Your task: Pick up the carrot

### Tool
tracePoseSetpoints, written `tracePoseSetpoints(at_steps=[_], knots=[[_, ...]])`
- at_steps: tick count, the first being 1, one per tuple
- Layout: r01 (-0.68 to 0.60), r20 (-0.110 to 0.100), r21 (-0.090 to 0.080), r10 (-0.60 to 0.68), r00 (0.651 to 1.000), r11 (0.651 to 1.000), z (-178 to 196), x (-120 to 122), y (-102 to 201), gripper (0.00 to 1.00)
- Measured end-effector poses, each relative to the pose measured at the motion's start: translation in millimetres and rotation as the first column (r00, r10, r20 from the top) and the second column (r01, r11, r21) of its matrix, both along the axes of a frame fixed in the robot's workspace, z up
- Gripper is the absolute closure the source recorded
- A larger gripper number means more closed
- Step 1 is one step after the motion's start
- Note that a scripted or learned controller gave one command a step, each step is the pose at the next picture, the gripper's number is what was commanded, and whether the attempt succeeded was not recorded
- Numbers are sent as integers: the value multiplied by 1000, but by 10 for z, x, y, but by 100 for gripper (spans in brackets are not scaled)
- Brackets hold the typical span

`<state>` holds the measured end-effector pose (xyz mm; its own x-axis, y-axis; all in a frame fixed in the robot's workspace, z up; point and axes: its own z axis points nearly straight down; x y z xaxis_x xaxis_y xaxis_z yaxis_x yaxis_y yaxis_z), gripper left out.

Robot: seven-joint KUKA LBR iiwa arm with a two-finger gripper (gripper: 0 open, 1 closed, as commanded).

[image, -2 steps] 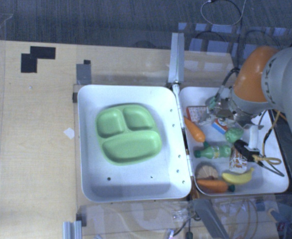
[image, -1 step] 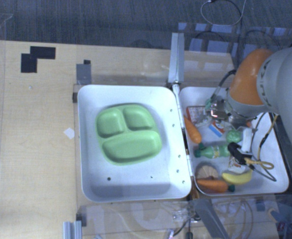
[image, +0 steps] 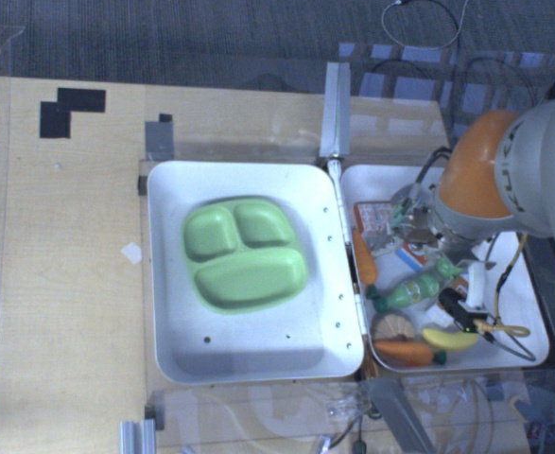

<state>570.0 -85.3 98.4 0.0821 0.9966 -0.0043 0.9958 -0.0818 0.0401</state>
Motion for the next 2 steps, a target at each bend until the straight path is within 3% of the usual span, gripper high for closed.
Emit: tracePoseSetpoints(at_steps=[1,2], knots=[[-215,-2,-6,215,977,977,-8,-194,-111,0],[-374,-28,-4,373,927,928,-81,-567,-1066,0]])
